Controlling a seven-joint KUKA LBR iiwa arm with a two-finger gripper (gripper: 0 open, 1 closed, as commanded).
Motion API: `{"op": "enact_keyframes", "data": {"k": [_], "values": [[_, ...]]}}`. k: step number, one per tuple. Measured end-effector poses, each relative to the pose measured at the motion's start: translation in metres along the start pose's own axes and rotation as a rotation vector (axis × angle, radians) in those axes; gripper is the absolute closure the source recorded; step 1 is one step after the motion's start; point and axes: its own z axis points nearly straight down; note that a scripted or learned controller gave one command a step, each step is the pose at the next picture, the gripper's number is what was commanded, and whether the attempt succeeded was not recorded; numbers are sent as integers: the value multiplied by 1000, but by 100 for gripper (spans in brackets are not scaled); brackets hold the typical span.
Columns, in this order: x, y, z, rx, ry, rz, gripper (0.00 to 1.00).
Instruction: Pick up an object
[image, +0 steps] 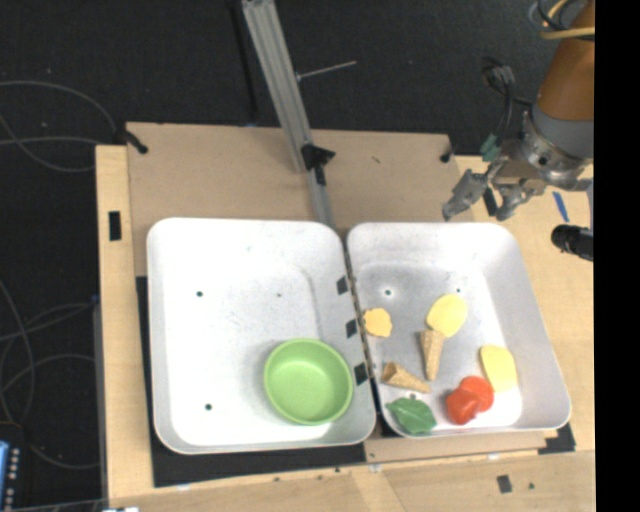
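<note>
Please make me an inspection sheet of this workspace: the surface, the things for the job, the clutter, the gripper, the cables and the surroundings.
Surface: tan wooden bench bearing two shallow white bins, left bin and right bin, side by side.
Job's things: in the right bin, a yellow ice-cream cone toy, small yellow round piece, yellow oval piece, red tomato-like toy, green leafy piece, tan wedge.
Clutter: light green plastic bowl in the left bin.
Gripper: two-finger gripper above the right bin's far right corner, open, nothing between its fingers.
Cables: thin dark cables on the floor at left.
Surroundings: slanted grey metal pole; dark floor.
</note>
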Motion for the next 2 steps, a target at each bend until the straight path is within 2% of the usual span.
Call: {"op": "enact_keyframes", "data": {"k": [1, 2], "values": [[0, 0, 0, 0, -1, 0, 0], [-6, -1, 63, 6, -2, 5, 0]]}}
